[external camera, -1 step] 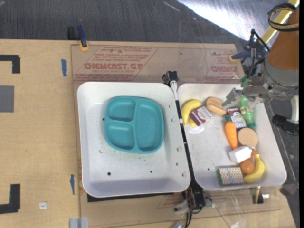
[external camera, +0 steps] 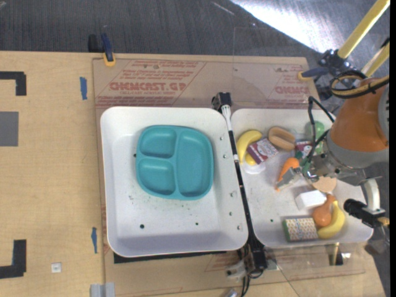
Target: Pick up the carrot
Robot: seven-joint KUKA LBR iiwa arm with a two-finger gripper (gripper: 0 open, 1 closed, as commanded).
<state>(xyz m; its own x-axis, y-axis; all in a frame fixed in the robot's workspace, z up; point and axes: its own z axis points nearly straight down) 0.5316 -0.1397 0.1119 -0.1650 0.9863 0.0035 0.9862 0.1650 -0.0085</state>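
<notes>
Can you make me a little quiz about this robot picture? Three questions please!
1. True or false: the teal tray sits in the left bin.
2. Which is nearest the gripper? A. carrot B. banana C. hot dog
3. Fill in: the band above the robot's wrist is ____.

Key: 1 true. 2 A. 3 orange.

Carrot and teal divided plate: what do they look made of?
The carrot looks like moulded plastic toy food: flat, even orange with a slight sheen, though its small size leaves that open. The teal divided plate looks like smooth, semi-matte hard plastic, with uniform colour and rounded moulded compartment ridges.
</notes>
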